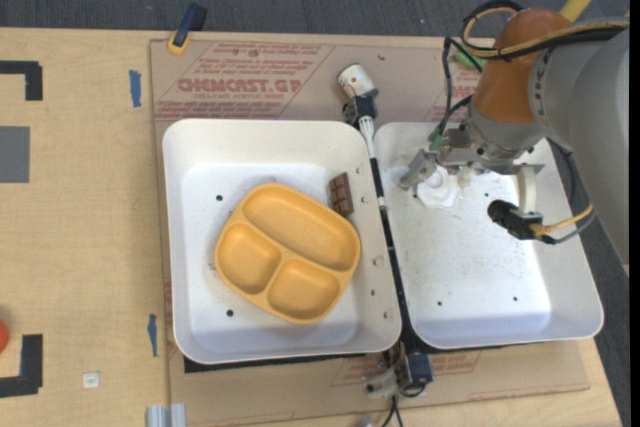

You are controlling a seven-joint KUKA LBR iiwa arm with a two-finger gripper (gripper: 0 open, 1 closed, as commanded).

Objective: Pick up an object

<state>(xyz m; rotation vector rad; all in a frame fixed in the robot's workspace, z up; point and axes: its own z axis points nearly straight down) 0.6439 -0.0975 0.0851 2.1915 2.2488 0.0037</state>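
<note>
1. Nearest the camera stands the grey arm with its orange band (512, 65), reaching in from the right and hanging over the far part of the right-hand shallow white bin (500, 300).
2. At its lower end the two-finger gripper (432, 177) points down toward the far-left corner of that bin. A small white crumpled object (437, 192) lies on the bin floor right at the fingertips, touching or very nearly so.
3. How wide the gripper stands I cannot tell: the wrist body and its cables cover most of it, and the white object blends with the white floor. Nothing is plainly seen clamped between its tips.
4. The relation that matters: the white object sits directly under the gripper, a shade to the near side, so the coming move is, in my judgement, a short straight drop rather than any sideways travel. The object looks lumpy, with no clear long axis.
5. In the left-hand white bin (200, 165) lie a yellow three-compartment plastic plate (288, 252) and, just beside its far-right rim, a small brown block (341, 194). Both are well apart from the gripper, across the wall between the bins.
6. A black-tipped fitting (512, 217) hangs from the arm over the bin's right middle.
</note>
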